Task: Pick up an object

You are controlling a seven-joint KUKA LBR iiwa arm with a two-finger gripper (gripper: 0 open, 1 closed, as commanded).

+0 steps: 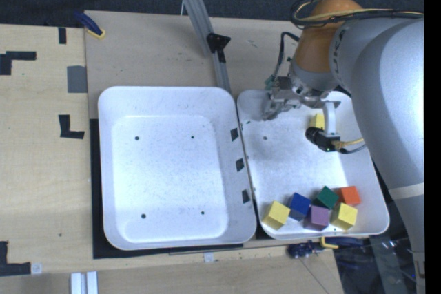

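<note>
Six little cubes are bunched up at the bottom of the right bin, down in the lower right of the frame: a yellow cube on the left end, then a blue cube, a purple cube, a green cube, an orange cube and a second yellow cube at the right end. They sit tight together, several touching or nearly so.

The arm comes in from the right side of the frame, with the orange band up top. The gripper hangs over the upper left corner of the right bin, well apart from the cube pile. It's too small and murky there to make out the jaws, so I can't tell if they're wide or narrow, and I see nothing between them.

The left bin fills the middle of the frame, just beside the right one. A grey metal bar slants down from the top.
</note>
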